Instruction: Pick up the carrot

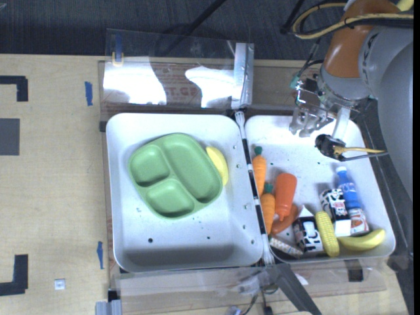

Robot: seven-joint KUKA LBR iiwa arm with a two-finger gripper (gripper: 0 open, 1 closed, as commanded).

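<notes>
A green divided plate (174, 174) sits in the left bin (131, 241), with a yellow piece (218, 163) touching its right edge. In the right bin's (279, 131) near right corner lie a banana (363, 241), a corn cob (326, 232) and a blue-capped bottle (347, 190).

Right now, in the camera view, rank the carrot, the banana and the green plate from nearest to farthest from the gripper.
From the gripper:
1. Carrot, right bin, along its left wall.
2. Banana, right bin's near right corner.
3. Green plate, left bin.
</notes>
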